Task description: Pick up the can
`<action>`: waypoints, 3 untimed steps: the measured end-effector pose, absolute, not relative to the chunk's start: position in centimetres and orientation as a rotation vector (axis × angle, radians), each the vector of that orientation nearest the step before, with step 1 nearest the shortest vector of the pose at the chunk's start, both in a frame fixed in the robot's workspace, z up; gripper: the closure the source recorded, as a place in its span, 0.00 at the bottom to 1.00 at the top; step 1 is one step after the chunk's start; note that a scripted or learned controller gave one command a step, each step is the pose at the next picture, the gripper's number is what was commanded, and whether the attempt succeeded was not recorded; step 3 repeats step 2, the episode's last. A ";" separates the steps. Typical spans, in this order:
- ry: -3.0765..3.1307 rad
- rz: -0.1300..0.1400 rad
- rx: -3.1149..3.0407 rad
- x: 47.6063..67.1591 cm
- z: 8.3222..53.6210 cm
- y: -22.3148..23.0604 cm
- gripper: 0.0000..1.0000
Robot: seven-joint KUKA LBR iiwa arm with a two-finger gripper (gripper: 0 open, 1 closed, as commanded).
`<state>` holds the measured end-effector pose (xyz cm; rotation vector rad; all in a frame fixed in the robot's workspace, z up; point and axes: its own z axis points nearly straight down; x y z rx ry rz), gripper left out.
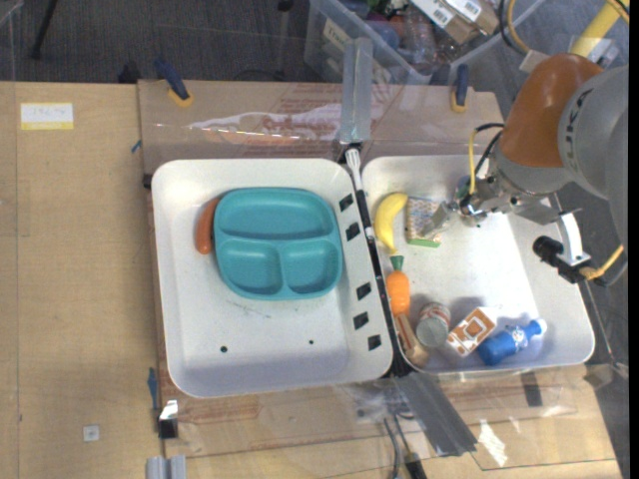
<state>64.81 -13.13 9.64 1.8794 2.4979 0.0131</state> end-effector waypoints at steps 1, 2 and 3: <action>2.509 0.002 1.881 64.3 17.2 -21.5 0.00; 2.444 0.002 1.971 57.7 12.4 -13.8 0.00; 2.444 0.002 1.971 57.7 12.4 -13.8 0.00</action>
